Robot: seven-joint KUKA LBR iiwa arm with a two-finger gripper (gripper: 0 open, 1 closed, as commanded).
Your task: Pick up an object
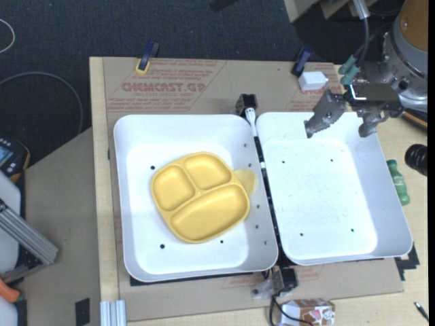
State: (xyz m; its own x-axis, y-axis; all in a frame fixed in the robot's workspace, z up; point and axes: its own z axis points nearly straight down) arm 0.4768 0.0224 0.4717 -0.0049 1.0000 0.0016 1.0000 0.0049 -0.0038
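Overhead, the camera view shows two shallow white plastic bins side by side on a cardboard-covered bench point(204, 80). The left bin point(136, 250) holds a yellow plastic divided plate point(198, 195) with three compartments, lying flat near the bin's middle and tilted a little toward its right wall. A small pale yellow piece point(246, 180) peeks out just beside the plate's right edge. The right bin point(326, 250) shows bare white floor. The grey two-finger gripper point(342, 119) hangs over the far edge of the right bin, well apart from the plate; its fingers point(321, 118) are spread wide with nothing between them.
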